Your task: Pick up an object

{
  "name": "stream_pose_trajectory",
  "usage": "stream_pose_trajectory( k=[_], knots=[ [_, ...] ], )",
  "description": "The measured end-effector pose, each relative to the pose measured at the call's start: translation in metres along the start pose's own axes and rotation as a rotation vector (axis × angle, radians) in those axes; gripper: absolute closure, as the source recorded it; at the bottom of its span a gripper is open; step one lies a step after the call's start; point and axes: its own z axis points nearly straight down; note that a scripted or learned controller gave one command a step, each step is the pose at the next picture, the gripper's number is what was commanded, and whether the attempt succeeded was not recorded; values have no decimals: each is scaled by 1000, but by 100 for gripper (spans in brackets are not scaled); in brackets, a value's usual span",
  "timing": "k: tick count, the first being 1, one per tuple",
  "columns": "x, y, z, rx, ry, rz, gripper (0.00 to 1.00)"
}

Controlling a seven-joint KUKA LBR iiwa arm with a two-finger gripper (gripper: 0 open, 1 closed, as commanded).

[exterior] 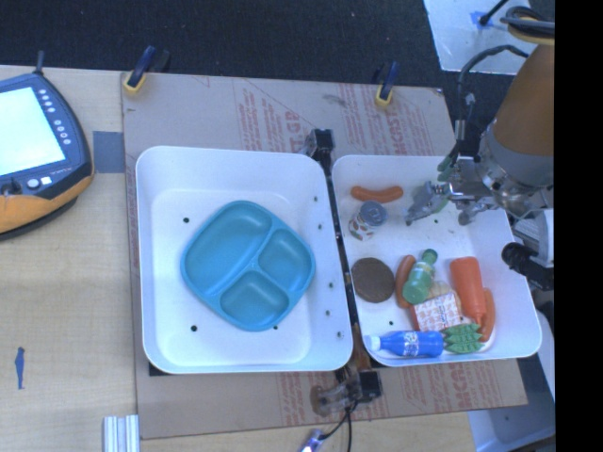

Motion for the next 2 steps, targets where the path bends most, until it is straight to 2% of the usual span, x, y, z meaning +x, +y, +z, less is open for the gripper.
stream_pose_trajectory(
  k=[1, 2],
  knots=[
    [-23, -7, 135, 2, -1, -1, 0],
    [-25, -6, 124, 2, -3, -5, 100]
  ],
)
